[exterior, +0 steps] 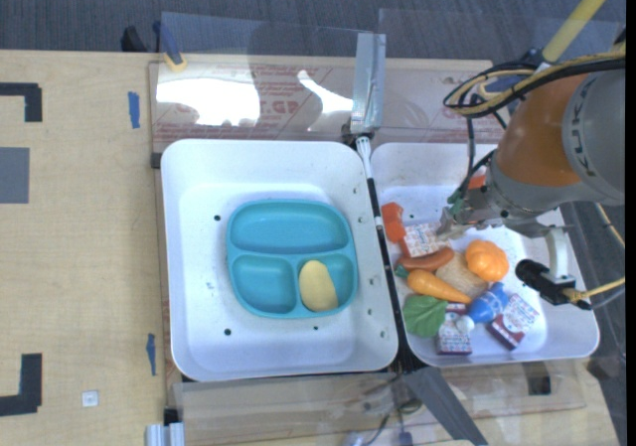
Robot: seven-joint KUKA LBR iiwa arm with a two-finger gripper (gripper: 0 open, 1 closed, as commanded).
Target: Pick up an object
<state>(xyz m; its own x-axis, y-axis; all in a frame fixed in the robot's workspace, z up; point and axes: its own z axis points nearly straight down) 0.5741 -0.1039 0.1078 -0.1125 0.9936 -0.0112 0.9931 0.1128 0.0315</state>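
Your tool point(459, 219) hangs low over the right bin's point(576, 335) pile. You cannot tell its state. Nothing looks lifted yet.

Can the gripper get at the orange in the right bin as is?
Probably yes. The orange lies on top of the pile with nothing over it, and the gripper hangs just up-left of it. The carrot and sausage crowd its left side.
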